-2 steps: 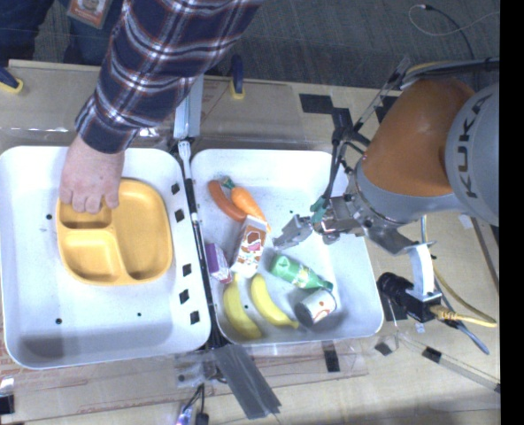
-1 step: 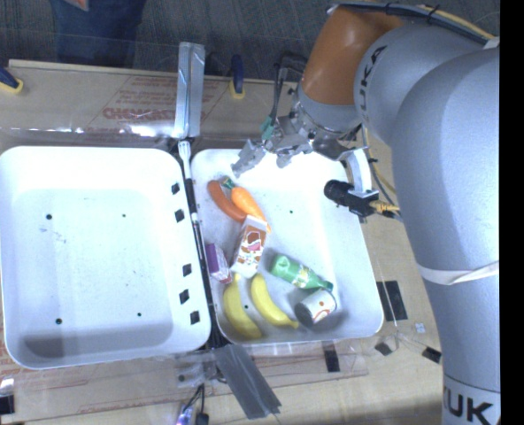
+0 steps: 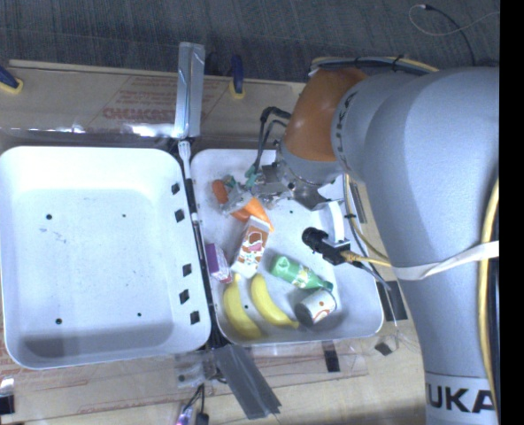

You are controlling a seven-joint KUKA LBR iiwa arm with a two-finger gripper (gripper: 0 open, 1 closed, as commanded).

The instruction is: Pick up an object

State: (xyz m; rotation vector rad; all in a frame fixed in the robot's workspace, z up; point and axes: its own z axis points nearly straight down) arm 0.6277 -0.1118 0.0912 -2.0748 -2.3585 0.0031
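A big grey robot arm (image 3: 421, 202) with an orange band (image 3: 319, 118) reaches in from the right, over the right bin (image 3: 368, 326). Its gripper (image 3: 264, 180) hangs low near the back of that bin, and I cannot tell how it is set or if it has anything. The things to pick up all lie in the right bin. Two yellow bananas (image 3: 255, 305) lie side by side near the front. A green bottle (image 3: 296, 273) lies on its side just beside them, and a small round can (image 3: 316, 307) sits at the front right corner, touching the bottle's end. A little white and orange carton (image 3: 253, 242) lies in the middle, just under the gripper. A small orange thing (image 3: 219, 189) sits near the back left corner, close to the gripper. A thin purple thing (image 3: 216, 260) lies along the left wall. The left bin (image 3: 85, 246) is white with a few dark dots on its floor. Both bins sit side by side on a brown bench (image 3: 85, 100) that looks like cardboard under clear plastic. A blue clamp (image 3: 1, 75) sits at the back left edge of the bench. Behind the bench the floor (image 3: 244, 11) is dark grey carpet, and a thin white wire (image 3: 457, 25) curls on it at the top right.
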